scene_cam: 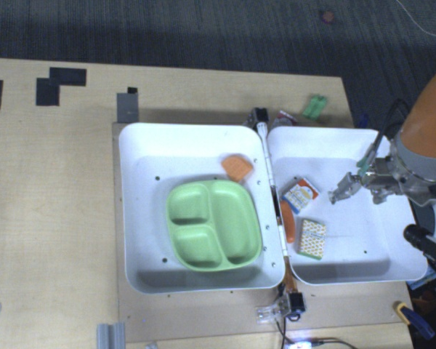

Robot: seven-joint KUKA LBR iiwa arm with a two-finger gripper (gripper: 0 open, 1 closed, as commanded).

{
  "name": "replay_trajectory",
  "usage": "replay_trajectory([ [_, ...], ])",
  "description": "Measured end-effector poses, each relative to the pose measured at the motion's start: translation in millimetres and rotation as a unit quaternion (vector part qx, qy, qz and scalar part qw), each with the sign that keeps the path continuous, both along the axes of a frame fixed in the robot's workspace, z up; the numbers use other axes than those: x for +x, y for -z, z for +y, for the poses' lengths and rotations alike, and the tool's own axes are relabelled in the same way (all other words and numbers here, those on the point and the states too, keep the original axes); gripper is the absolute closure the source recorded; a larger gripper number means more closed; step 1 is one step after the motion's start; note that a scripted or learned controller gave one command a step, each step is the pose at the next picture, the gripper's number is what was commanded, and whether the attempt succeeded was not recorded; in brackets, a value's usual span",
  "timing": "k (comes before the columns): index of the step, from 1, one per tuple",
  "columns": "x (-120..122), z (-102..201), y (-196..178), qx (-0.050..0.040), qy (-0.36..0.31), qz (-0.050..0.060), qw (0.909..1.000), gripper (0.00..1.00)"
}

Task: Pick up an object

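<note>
My gripper (357, 194) hangs over the middle of the right bin (392, 145), its fingers spread and nothing between them. To its left lies a small white, blue and orange box (300, 194). A patterned yellowish packet (312, 238) lies nearer the front, and an orange stick-shaped item (287, 222) rests along the bin's left wall. The gripper is apart from all three, a little to the right of the box.
The left bin (142, 195) holds a green divided tray (214, 224) and an orange piece (237, 167) at its back right. A green object (315, 107) lies on the bench behind the bins. Cables and a clip (291, 305) sit at the front.
</note>
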State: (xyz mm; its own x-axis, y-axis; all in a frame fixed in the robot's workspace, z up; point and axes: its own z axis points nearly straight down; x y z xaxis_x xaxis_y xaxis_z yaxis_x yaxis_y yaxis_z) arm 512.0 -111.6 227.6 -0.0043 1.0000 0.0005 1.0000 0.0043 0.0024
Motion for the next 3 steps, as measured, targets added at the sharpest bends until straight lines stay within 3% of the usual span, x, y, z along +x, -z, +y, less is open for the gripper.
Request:
replay_trajectory([
  [1,-9.8,9.8,116.4,0.0001,0.001,0.002,1.0000,0.00],
  [2,45.8,14.2,140.8,-0.0002,0.000,-0.003,1.0000,0.00],
  [3,47.7,14.4,129.1,-0.0005,0.000,-0.006,1.0000,1.00],
])
